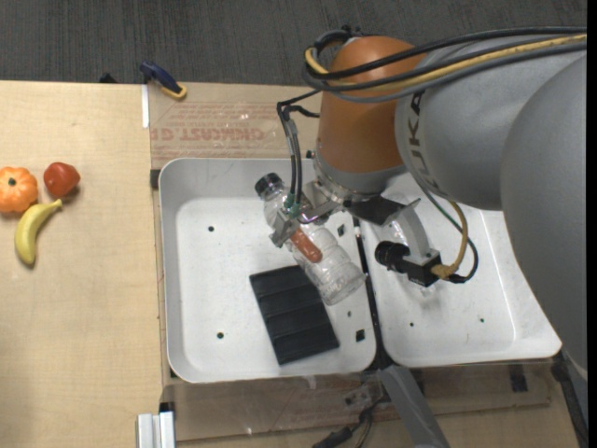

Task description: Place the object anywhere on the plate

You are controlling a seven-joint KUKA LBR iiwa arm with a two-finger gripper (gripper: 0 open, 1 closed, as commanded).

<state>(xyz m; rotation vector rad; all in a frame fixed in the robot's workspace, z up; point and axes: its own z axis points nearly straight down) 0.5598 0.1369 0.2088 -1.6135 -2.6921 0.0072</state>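
Observation:
A clear plastic bottle [322,259] with a black cap and a red-orange label lies at a slant in the left bin [201,250]. Its base overlaps the upper right corner of the black ridged rectangular plate [291,317]. My gripper [300,220] reaches down from the orange wrist band and is shut on the bottle's upper part, just below the neck. One grey finger [283,231] shows on the bottle's left side. The other finger is hidden under the wrist.
The right bin [466,329] lies under the arm, with a black cable fitting [410,261] hanging over it. On the wooden bench at the left are an orange [16,190], a red fruit [62,179] and a banana [33,231]. A blue-yellow clamp [162,79] sits behind the bins.

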